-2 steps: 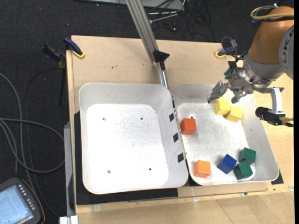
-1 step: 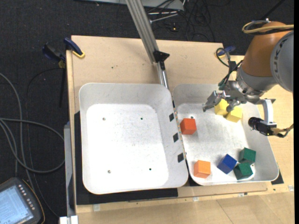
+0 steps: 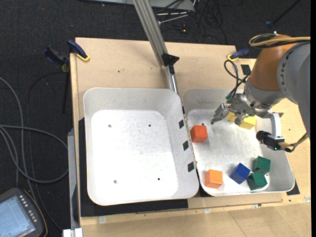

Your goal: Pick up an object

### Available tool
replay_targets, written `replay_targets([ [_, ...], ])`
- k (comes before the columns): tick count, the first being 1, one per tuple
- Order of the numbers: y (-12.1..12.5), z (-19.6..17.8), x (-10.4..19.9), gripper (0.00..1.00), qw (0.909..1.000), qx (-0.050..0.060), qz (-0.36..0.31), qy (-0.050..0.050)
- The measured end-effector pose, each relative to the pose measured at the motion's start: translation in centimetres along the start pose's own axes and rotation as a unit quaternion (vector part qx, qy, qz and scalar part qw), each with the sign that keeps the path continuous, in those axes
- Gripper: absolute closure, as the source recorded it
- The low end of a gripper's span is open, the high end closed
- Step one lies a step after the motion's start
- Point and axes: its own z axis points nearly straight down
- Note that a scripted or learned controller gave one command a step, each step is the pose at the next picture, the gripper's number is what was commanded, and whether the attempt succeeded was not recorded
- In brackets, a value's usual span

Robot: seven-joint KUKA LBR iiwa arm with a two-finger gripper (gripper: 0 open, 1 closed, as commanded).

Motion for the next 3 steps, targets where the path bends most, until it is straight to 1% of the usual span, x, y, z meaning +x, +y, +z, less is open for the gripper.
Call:
replay_targets([
  [1,0.2,-1.4,0.0,1.0,1.0,-0.003,0.0,0.0],
  [2,0.6,-7.7,-0.4,1.0,1.0,-0.006,-0.001,-0.001],
  [3,1.5,-13.5,-1.1,1.0,1.0,-0.006,-0.001,-0.001],
])
